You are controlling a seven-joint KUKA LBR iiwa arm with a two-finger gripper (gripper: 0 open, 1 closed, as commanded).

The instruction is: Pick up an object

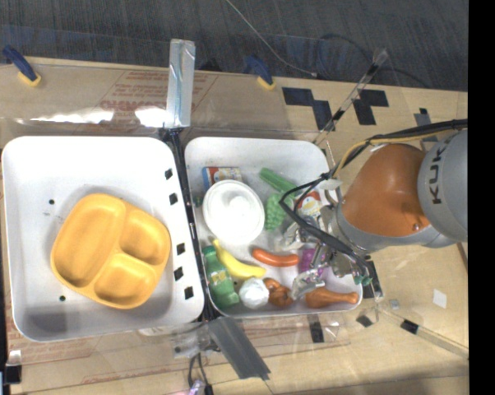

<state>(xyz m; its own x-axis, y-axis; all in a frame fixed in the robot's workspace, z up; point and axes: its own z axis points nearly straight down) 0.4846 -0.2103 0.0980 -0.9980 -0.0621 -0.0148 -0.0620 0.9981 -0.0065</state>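
Orange-banded arm (395,196) reaches in from the right edge, over the right bin (256,148). Gripper (317,257) low among clutter; finger state cannot be told. Beside it: banana (235,263), white bowl (231,208), carrot (274,257). Left bin (34,171) holds a yellow divided tray (109,249), centre left.

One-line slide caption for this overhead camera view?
KUKA arm lowers its end effector into the cluttered right bin; yellow tray sits in the left bin.
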